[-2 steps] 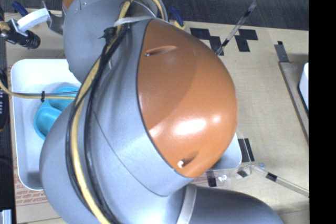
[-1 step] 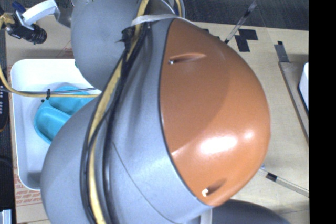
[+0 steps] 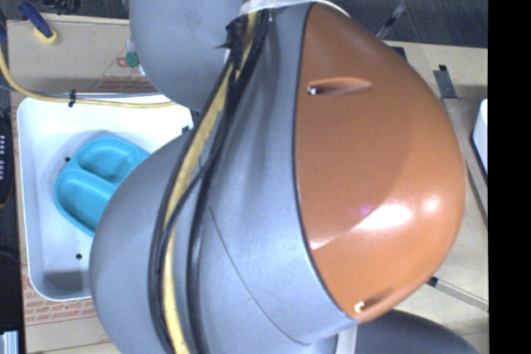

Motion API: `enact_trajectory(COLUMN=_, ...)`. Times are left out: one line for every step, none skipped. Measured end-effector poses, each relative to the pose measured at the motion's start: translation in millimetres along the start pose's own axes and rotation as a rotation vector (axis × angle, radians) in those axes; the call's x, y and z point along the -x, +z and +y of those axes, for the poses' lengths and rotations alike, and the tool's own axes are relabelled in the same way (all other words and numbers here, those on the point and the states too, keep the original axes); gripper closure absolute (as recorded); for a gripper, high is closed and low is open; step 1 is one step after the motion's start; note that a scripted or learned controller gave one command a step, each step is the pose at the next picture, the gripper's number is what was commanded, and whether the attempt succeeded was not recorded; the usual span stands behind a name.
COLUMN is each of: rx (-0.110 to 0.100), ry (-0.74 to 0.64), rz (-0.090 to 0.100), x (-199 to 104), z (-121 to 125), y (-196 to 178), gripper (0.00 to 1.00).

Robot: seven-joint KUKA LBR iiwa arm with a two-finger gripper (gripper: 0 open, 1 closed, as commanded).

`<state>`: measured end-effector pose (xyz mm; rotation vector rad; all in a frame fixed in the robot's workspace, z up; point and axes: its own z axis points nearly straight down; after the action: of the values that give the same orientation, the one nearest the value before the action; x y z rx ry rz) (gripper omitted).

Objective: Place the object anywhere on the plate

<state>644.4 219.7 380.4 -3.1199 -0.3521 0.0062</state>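
Arm: blocks most of the bench.
Plate: blue, half covered — misplacement would go unseen.

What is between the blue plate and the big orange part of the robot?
In the camera view, the arm's grey body with its yellow and black cables lies between the blue plate and the orange band.

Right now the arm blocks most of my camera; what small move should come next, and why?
Probably lift the arm back toward the right a little. Its grey and orange body covers most of the bench, leaving just part of the blue divided plate in the left white bin visible, so placement can't be judged.
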Motion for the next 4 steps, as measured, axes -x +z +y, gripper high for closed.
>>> enact_trajectory(rx=-0.005, ry=-0.246, rz=-0.007, x=18.1, z=66.9, y=-21.7, gripper=1.00)
enact_trajectory(rx=-0.004, ry=-0.310, rz=-0.010, x=35.2, z=141.3, y=2.9, gripper=1.00)
enact_trajectory(rx=-0.006, ry=-0.241, rz=-0.014, x=40.0, z=85.2, y=91.9, gripper=1.00)
enact_trajectory(rx=-0.005, ry=-0.239, rz=-0.008, x=39.2, z=87.0, y=87.7, gripper=0.00)
